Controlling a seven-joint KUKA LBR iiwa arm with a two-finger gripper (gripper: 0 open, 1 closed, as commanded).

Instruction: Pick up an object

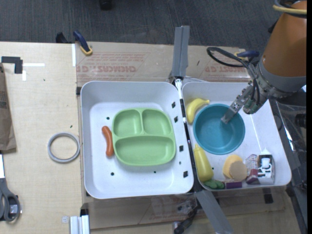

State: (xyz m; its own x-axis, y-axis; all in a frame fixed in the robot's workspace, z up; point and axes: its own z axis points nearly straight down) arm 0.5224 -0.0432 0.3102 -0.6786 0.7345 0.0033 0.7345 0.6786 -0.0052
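My gripper [229, 116] reaches in from the right, its fingertips low over the right part of the blue bowl [214, 133] in the right bin [273, 145]. Nothing shows between the fingers. A yellow banana [194, 107] lies at the bowl's upper left. A second yellow piece [203, 165] lies below the bowl, with a round tan and yellow item [235, 168] and a small clear packet [258, 167] at the bin's front. In the left bin [92, 145] sit a green divided plate [144, 136] and an orange carrot [108, 140].
The divider [181, 126] between the bins runs up the middle. A roll of tape [63, 146] lies on the bench at the left. Scissors [9, 204] lie at the bottom left. The orange-banded arm [287, 43] fills the upper right, with cables [229, 57] behind the right bin.
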